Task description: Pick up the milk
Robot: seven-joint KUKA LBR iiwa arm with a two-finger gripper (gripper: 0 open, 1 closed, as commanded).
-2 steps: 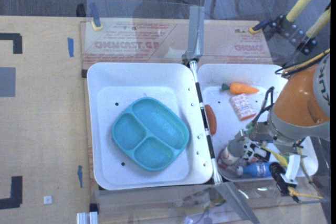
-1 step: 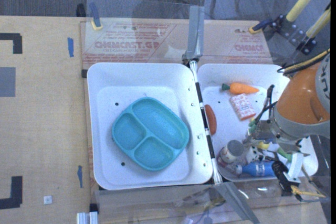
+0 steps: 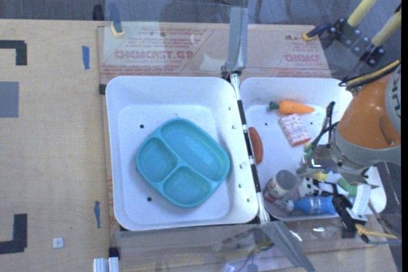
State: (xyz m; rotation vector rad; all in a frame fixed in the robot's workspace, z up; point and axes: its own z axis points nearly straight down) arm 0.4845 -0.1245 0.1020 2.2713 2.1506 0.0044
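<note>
Where jaws hover, perhaps milk below.

The milk is a small white thing with black spots on it, like a cow. It sits in the right bin, down in the part of the bin nearest the camera and about halfway across it. It rests on the bin's floor, away from the bin's far wall. Some of it is hidden under the gripper, so its whole shape and which way it lies are hard to tell.
</note>
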